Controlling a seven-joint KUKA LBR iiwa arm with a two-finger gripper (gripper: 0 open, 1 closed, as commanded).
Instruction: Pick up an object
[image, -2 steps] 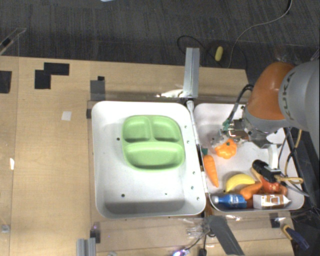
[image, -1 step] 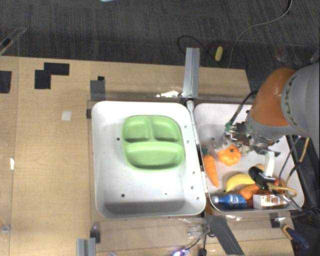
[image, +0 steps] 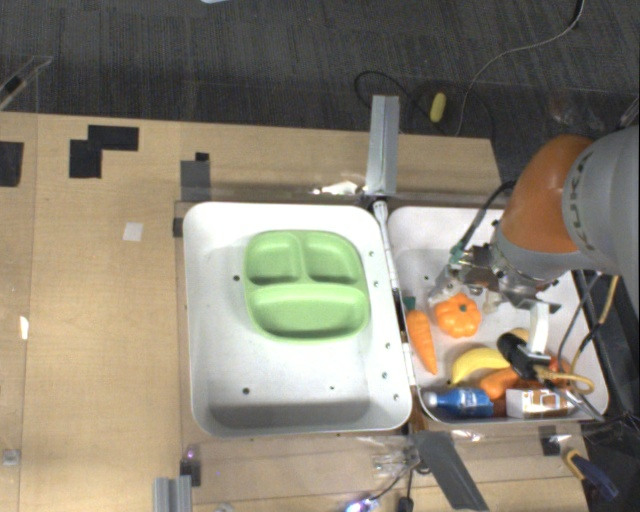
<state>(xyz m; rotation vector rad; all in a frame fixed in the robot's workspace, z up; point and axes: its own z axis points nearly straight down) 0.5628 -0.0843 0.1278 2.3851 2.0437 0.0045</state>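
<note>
The bench (image: 90, 330) bore two shallow white bins side by side; every place below is given from the small orange pumpkin (image: 459, 316). The grey arm (image: 590, 215), with its orange band, stood to the view's right of the pumpkin and above it in the frame. The left bin (image: 230, 385) lay well to the view's left of the pumpkin, beyond the dividing rim. The right bin (image: 420, 235) held the pumpkin near its middle. A green divided plate (image: 305, 283) rested flat in the left bin, well apart from the pumpkin. A yellow banana (image: 475, 362) lay just below the pumpkin in the frame. An orange carrot (image: 424, 342) lay just beside the pumpkin on the view's left, pointing toward the bin's near edge. A white box (image: 540, 402) sat below and to the view's right of the pumpkin. A blue item (image: 460, 403) lay straight below the pumpkin, past the banana. The gripper (image: 465, 285) hung directly above the pumpkin in the frame, very close to its top; whether it was released, clenched or touching the pumpkin could not be told.
</note>
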